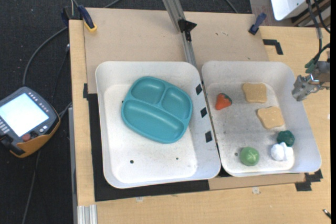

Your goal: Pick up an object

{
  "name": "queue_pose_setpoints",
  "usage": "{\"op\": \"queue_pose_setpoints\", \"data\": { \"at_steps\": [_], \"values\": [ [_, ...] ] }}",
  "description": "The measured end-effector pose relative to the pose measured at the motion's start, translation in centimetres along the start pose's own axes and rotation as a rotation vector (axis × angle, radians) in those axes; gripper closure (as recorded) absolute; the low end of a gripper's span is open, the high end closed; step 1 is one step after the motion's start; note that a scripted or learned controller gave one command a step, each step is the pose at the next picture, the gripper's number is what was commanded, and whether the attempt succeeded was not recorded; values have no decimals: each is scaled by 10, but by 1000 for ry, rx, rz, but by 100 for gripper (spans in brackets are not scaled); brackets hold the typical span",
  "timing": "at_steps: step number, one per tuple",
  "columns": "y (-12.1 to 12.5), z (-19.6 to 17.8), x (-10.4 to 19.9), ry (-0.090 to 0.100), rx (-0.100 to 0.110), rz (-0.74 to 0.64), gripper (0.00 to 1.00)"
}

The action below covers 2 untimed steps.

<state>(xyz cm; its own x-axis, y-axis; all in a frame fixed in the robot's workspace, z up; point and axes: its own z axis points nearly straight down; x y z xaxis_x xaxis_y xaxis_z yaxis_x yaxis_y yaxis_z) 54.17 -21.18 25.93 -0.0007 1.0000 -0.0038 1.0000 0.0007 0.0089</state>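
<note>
Camera view is showing you the gripper (304, 86) hanging at the right edge of the right bin (307, 157), just over its rim, and you cannot tell from here whether it is released or clenched. Nothing is showing between its tips, so you are looking at a task that, as far as one can judge, is not yet begun: no object is lifted.

All the candidates are lying on the right bin's floor. A red strawberry (223, 101) is sitting near the bin's left wall; two tan bread pieces (255, 93) (270, 117) are lying toward the far right, the nearest things to the gripper. A green ball (249, 156), a white piece (278, 152) and a dark green piece (286, 138) are clustering at the near side.

The left bin (113, 160) is bearing a teal divided plate (156, 109).

You are still waiting on the whole reach, descent, closing and lift.
</note>
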Motion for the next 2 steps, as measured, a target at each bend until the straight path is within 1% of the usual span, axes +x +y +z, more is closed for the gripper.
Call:
{"op": "queue_pose_setpoints", "data": {
  "at_steps": [1, 2],
  "values": [
    [1, -22, 0, 2, 3, -1, 100],
    [-7, -8, 45, 7, 11, -4, 100]
  ]
}}
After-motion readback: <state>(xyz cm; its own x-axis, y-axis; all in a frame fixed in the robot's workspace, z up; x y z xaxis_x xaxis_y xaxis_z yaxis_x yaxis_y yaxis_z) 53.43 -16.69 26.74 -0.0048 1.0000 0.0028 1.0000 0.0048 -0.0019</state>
